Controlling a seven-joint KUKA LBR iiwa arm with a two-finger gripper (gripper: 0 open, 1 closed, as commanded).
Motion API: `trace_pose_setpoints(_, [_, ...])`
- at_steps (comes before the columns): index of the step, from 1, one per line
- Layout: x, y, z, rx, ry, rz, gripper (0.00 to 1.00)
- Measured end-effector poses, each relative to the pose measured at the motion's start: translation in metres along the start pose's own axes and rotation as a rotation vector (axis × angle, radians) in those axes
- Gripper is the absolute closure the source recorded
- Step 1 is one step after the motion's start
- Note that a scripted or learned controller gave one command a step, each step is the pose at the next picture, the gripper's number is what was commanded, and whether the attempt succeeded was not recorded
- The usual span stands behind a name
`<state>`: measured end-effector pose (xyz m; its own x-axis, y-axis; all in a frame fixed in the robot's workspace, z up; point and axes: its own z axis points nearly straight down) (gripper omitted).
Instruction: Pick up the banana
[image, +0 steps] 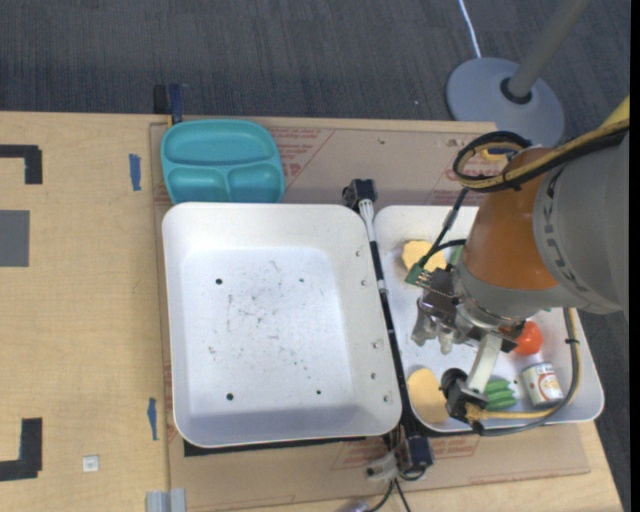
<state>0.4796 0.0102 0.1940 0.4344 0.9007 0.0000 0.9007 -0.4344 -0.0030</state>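
Two yellow things lie in the right bin (590, 400). One yellow piece (414, 256) sits near the bin's far left corner, partly hidden by the arm. The other yellow piece (424, 388) lies near the front left corner. I cannot tell which of them is the banana. My gripper (433, 333) hangs low over the left half of the right bin, between the two yellow pieces. Its metal body hides the tips, and nothing is visibly held.
The left bin (190, 300) has only scuff marks on its floor. A green thing (499, 396), a small can (541, 382) and a red-orange thing (529, 339) lie in the right bin's front right part. A teal divided tray (221, 160) stands behind the left bin.
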Motion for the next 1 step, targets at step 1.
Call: trace_pose_setpoints(1, [0.0007, 0.0005, -0.0098, 0.000, 0.000, -0.001, 1.00])
